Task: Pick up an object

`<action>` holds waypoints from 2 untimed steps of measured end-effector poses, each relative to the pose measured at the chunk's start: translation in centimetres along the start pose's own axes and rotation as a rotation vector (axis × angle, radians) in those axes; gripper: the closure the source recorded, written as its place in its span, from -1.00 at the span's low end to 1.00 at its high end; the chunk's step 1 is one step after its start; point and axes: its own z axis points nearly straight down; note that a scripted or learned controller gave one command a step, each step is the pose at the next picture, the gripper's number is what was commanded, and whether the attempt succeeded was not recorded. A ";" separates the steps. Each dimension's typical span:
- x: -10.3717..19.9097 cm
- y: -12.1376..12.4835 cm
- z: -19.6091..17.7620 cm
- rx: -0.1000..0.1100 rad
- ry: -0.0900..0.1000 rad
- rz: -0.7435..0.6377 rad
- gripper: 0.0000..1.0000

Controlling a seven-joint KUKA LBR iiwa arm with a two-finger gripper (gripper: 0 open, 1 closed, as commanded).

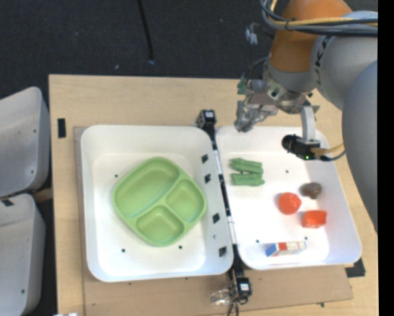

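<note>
Nearest the camera, the wooden table (151, 295) carries two shallow white bins side by side. Left white bin (95, 255) holds a light green three-compartment plastic plate (159, 201) at its centre. Right white bin (342, 239) holds the smaller items: two green pod-shaped pieces (246, 172) at 10 o'clock, an orange-red round object (289, 203) near centre, an orange block (314, 218) just beside it at 4 o'clock, a brown rounded lump (310, 190) at 3 o'clock, and a flat white, blue and red packet (284, 247) at 6 o'clock. Gripper (246, 120) hangs over the right bin's 11 o'clock corner, well apart from every item; whether its fingers are released or clenched cannot be told, and nothing is visible between them.
</note>
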 end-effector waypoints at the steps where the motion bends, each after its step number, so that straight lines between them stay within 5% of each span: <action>1: 5.3 1.1 -0.4 -0.002 0.001 -0.002 1.00; 2: 10.6 0.8 -1.5 -0.002 0.001 -0.002 1.00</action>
